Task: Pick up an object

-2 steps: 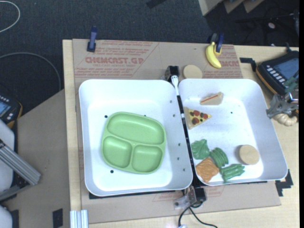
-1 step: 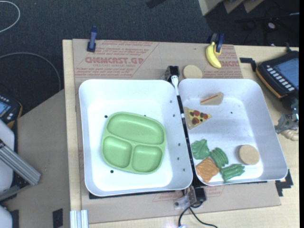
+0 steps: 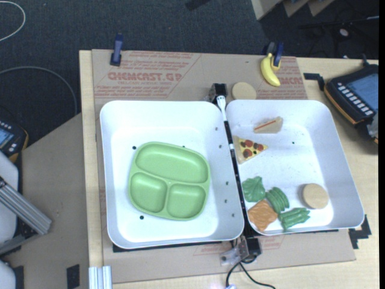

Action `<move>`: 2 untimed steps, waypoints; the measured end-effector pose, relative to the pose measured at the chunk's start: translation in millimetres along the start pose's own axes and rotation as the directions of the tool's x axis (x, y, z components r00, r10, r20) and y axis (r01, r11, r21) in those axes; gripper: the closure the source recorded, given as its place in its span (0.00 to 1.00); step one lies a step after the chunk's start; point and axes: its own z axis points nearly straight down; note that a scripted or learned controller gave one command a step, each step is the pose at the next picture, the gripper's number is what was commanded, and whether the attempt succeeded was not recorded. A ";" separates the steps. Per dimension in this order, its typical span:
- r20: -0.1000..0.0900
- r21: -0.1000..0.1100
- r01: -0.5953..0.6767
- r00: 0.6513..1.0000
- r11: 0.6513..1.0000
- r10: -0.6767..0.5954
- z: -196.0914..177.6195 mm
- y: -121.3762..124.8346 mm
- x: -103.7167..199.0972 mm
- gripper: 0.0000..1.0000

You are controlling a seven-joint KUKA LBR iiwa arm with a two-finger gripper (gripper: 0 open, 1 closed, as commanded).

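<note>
Task status: nothing lifted yet; every candidate object lies at rest, so the whole pick, meaning approach, grasp and lift, is left to do. Claw state: cannot tell.

Landmark: green divided plate [image 3: 170,180], alone in the left bin [image 3: 114,161].

Right bin [image 3: 337,155], right of the plate, holds the pickable items: pizza slice [image 3: 249,149] nearest the plate, sandwich wedge [image 3: 268,125] beyond it, round biscuit [image 3: 314,195] farthest right, and a clump of green leafy pieces [image 3: 272,200] touching an orange cracker [image 3: 262,215], lower right of the plate.

Outside the bins, up and right of the plate: banana [image 3: 270,72] and tan disc [image 3: 243,91] on the bench.
</note>
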 end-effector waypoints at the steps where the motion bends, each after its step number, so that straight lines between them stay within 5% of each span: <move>1: -0.002 -0.007 0.004 1.000 1.000 -0.004 -160.6 8.2 72.3 1.00; 2: -0.009 0.030 -0.005 1.000 1.000 0.005 -10.6 -12.7 75.8 1.00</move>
